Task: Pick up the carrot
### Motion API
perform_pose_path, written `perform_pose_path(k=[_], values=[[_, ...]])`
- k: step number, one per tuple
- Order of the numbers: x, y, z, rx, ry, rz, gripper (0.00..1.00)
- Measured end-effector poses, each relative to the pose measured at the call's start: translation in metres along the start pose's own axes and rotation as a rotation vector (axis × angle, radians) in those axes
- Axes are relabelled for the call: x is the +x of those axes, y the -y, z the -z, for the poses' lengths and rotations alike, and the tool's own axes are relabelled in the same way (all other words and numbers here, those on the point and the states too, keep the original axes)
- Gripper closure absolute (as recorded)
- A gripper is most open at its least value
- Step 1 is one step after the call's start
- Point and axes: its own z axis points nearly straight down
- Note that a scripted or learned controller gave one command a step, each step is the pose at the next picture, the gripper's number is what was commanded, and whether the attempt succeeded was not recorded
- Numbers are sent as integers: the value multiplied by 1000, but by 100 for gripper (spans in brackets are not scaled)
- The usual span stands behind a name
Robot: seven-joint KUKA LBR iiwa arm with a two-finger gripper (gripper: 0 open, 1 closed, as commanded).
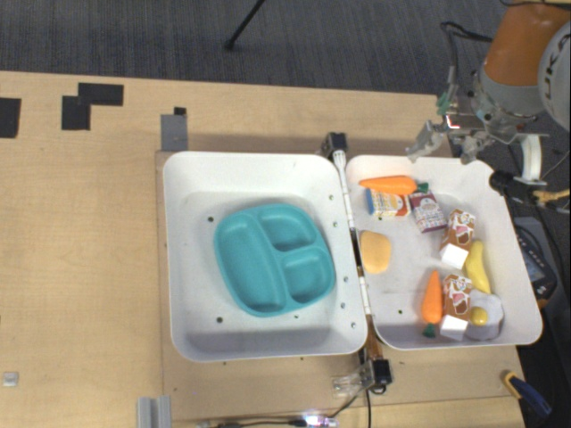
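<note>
In the right bin (525, 279), two carrots are seen. One carrot (389, 185) lies on its side at the far edge, orange and tapered, with a green stub at its right end; the other carrot (432, 299) lies lengthwise near the front, its green tip pointing toward the near wall. Just below the far carrot a small blue-and-white carton (386, 204) is placed, with a dark red carton (428, 214) beside it. A pale yellow rounded piece (376, 252) rests near the bin's left wall. A banana (478, 267) is set at the right, among small patterned boxes and white blocks that cannot be identified further. In the left bin (192, 194) a teal divided plate (273, 259) is held, tilted slightly. The gripper (443, 137) is positioned above the right bin's far rim, apart from everything in it; whether it is spread or closed cannot be told.
</note>
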Motion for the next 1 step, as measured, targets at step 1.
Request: perform_pose_path(k=[1], values=[[30,-7,-135,-18,2,-43,0]])
